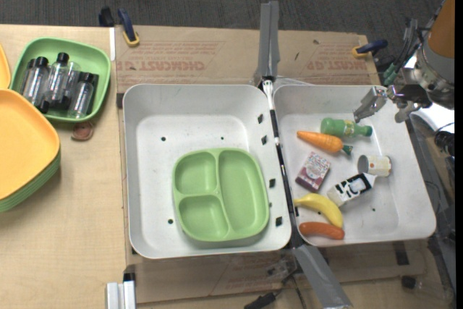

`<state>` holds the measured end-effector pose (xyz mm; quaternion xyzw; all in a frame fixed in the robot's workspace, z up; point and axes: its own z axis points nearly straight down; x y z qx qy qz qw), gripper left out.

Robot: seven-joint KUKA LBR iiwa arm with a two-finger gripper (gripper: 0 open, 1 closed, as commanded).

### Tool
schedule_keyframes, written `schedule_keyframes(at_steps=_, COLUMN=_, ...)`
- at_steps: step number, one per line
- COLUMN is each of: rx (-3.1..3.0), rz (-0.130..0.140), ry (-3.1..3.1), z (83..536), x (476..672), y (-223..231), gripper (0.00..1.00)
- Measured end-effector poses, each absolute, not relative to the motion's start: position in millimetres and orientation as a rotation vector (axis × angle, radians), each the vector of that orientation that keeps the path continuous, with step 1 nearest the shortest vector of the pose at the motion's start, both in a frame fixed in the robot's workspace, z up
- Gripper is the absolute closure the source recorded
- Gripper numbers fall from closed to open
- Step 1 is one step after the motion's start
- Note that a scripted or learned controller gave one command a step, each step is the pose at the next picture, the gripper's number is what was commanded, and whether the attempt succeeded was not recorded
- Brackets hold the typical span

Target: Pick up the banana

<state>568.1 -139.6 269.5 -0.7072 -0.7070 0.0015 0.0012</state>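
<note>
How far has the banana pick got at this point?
Nothing looks done yet. The banana lies in the right bin near its front edge, between the pink packet and a red sausage-shaped toy. The tool, fingers spread, hovers over the bin's back corner above the green bottle. Reaching, gripping and lifting remain.
</note>
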Motion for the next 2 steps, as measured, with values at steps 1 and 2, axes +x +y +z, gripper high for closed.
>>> schedule_keyframes(at_steps=1, rx=-2.123, rz=0.003, ry=-2.313, z=180, x=585.6, y=-159, gripper=0.0)
schedule_keyframes(at_steps=2, rx=-2.159, rz=0.002, ry=-2.281, z=91, x=595.6, y=-186, gripper=0.0)
